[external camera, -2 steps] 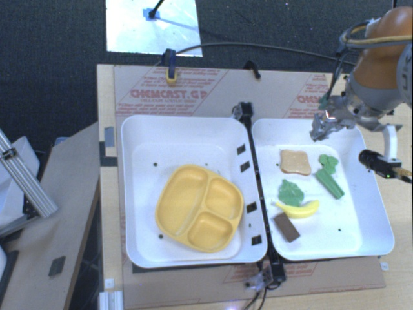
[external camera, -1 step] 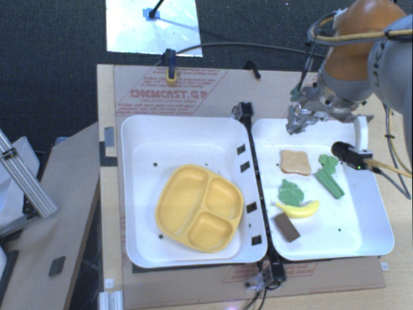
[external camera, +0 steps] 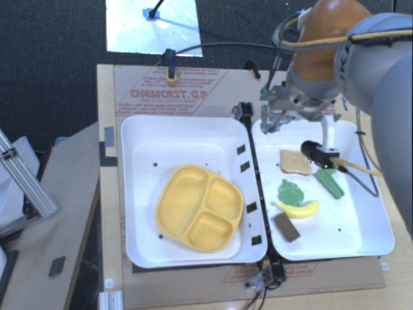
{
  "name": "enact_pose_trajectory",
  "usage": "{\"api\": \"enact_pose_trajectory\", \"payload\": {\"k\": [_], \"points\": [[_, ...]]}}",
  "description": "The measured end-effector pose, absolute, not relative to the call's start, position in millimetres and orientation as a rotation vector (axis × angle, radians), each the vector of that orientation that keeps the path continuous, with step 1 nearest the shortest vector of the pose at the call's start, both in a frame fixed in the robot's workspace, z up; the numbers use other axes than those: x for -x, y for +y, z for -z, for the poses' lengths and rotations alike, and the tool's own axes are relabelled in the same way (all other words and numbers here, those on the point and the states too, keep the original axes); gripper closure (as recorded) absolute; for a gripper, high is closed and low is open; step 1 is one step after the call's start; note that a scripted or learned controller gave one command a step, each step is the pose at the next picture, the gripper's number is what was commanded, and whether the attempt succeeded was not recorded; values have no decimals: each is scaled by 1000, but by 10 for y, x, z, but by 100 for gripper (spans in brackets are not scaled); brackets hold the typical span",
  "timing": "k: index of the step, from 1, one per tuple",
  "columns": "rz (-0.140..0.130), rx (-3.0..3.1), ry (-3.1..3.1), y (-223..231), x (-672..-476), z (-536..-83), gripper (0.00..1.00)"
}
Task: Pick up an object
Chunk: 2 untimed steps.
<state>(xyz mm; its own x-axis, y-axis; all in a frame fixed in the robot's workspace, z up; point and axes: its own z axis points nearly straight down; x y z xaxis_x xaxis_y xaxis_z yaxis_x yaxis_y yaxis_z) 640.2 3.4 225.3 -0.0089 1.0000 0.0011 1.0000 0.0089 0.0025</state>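
glossy yellow plastic tray (external camera: 200,206) in smooth matt white bin (external camera: 139,179).

A yellow tray (external camera: 199,208) lies in the left bin (external camera: 142,173). A yellow clamp (external camera: 171,66) holds the cardboard (external camera: 169,91).

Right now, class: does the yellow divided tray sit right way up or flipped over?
Right way up: the yellow tray lies flat in the left bin, its three hollow compartments facing up and nothing in them.

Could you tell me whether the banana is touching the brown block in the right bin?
Cannot tell. The camera view shows the banana just above the brown block, their edges so close that contact or a gap is unclear.
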Motion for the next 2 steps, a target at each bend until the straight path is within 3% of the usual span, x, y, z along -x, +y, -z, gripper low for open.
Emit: {"api": "enact_pose_trajectory", "payload": {"k": [2], "points": [[-5,-2210,2233,1102,-6394,-2231,100]]}}
